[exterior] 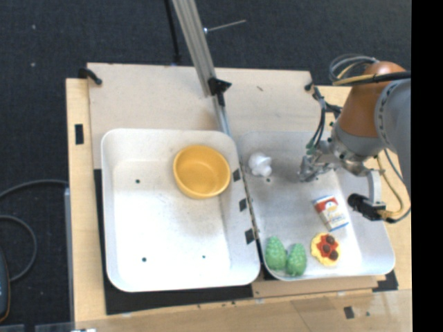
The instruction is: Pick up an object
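Claw (309,169) hangs over the right bin (377,244) near its back edge; can't tell its state. White lump (260,164) sits just left.

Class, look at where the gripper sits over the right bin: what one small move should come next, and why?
Probably a short shift toward the small white object before lowering. The gripper hangs over a bare patch of the right bin, with nothing between its fingers, and that object looks nearest, lying apart from the other items.
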Available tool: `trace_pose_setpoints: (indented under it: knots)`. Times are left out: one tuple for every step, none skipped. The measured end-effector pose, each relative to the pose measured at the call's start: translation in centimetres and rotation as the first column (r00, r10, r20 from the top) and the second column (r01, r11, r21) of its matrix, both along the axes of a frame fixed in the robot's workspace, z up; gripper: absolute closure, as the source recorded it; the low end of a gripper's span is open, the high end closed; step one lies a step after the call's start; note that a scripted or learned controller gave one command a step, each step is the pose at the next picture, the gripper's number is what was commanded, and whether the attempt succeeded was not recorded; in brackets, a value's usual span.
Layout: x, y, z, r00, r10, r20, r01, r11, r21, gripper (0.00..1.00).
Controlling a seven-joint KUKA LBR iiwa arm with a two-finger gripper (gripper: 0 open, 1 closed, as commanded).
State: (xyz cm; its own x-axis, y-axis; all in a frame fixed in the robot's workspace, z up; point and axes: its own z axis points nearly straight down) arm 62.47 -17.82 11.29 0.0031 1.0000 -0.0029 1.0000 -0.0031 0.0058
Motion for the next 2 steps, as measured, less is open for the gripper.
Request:
trace_pose_setpoints:
  knots:
    - [0.6,-0.1,6.4,1.0,0.005,0.003,-0.005,1.0,0.001,1.0]
    - [1.4,-0.4,12.3,1.0,0.006,-0.002,-0.006,1.0,0.001,1.0]
